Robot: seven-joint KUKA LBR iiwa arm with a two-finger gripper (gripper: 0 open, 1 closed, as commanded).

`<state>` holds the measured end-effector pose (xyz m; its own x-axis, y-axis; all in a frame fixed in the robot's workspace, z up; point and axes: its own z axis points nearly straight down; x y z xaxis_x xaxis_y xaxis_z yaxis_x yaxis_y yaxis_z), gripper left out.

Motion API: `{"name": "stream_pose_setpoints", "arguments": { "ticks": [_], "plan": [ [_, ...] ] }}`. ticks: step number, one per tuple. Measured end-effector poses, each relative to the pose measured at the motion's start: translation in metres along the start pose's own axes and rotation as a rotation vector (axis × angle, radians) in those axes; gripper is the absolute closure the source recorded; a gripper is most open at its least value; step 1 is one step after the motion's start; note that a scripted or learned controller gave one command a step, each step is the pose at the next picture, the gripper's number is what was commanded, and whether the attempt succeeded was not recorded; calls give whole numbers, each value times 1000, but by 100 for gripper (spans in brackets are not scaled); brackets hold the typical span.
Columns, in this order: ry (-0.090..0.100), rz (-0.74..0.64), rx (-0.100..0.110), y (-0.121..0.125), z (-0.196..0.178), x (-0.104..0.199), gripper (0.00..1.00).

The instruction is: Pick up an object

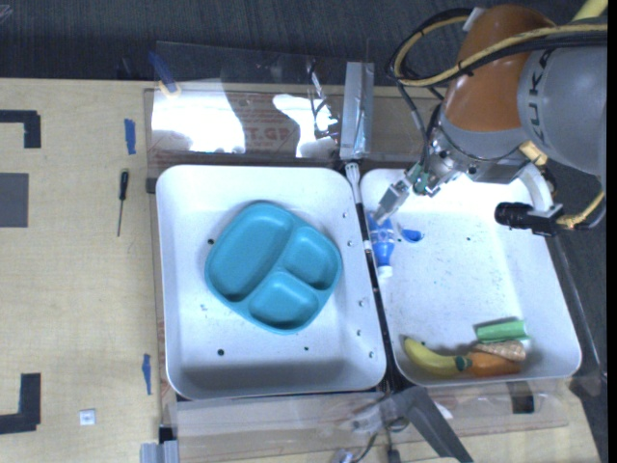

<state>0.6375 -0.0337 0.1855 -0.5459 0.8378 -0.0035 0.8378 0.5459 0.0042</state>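
The gripper (397, 201) hung at the right bin's (540, 258) far left corner, above a blue-and-white bottle (384, 249); whether its pincer was apart, I cannot tell.

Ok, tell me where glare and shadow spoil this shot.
Camera view: strong glare washes out the clear panel behind the left bin and the upper floor of the right bin beneath the arm; a soft shadow lies along the left bin's near wall; the gripper and the small blue object at the divider look slightly blurred; the blue tray, banana stay readable.
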Motion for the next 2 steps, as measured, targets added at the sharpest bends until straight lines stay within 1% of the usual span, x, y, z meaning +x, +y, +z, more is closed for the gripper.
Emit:
{"name": "stream_pose_setpoints", "arguments": {
  "ticks": [1, 2],
  "plan": [
    [3, -148, 3, -15, 0, 18, 0],
    [0, 32, 0, 1, 0, 4, 0]
  ]
}}
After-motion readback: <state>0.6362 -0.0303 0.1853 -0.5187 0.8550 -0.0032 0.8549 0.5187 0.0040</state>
